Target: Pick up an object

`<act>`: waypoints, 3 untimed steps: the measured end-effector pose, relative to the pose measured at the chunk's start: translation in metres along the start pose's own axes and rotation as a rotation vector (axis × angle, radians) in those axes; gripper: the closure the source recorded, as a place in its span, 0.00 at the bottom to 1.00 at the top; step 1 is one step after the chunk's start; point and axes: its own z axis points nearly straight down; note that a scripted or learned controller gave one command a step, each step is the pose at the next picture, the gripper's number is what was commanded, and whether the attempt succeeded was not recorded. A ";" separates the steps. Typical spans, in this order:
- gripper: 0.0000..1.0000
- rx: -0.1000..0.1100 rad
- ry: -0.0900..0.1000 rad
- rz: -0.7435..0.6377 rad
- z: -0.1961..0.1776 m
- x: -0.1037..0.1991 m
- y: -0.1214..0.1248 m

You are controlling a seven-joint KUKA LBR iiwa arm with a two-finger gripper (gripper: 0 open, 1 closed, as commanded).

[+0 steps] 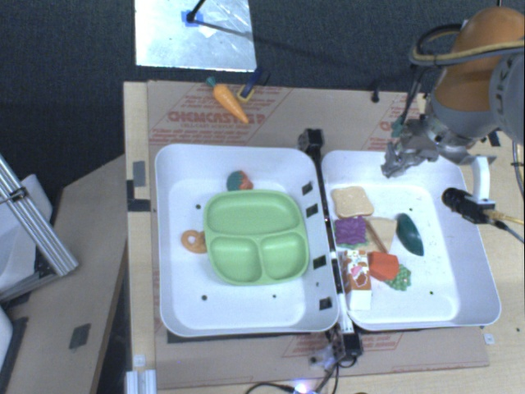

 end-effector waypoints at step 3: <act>1.00 0.000 0.001 -0.002 -0.009 0.069 0.017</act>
